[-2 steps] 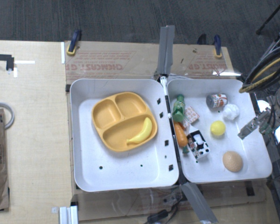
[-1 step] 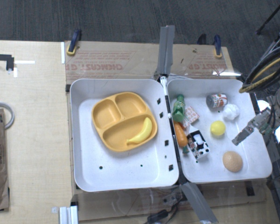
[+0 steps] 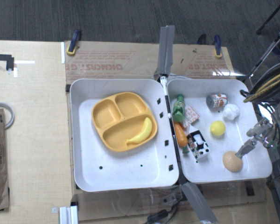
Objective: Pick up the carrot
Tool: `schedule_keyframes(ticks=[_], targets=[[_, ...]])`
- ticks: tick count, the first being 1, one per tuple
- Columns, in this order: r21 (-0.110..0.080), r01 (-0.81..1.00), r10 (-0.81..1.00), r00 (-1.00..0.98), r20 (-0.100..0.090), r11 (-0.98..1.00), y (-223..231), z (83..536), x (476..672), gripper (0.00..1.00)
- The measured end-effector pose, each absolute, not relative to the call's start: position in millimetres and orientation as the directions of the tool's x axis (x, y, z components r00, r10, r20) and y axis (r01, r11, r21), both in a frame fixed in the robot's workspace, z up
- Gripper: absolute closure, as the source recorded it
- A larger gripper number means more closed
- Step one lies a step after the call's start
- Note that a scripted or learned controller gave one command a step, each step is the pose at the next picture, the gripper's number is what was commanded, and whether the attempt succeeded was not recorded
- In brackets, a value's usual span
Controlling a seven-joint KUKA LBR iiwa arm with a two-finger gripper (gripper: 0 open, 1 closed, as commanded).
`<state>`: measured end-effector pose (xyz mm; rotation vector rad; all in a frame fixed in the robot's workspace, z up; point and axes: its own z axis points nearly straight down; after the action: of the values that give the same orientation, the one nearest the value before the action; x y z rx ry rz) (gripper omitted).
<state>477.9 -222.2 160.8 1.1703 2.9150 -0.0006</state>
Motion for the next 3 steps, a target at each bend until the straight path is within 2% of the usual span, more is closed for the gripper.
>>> schedule_keyframes(ticks=[1, 2, 3], targets=[[0.0, 0.576, 0.576, -0.817, -0.002, 0.817, -203.3, 91.9, 500.3, 0.0], [0.0, 0.405, 0.405, -0.914, -0.001, 0.914, -137.0, 91.6, 477.8, 0.0], [0.001, 0.481, 0.481, -0.877, -0.004, 0.877, -141.0, 92.3, 572.3, 0.0]])
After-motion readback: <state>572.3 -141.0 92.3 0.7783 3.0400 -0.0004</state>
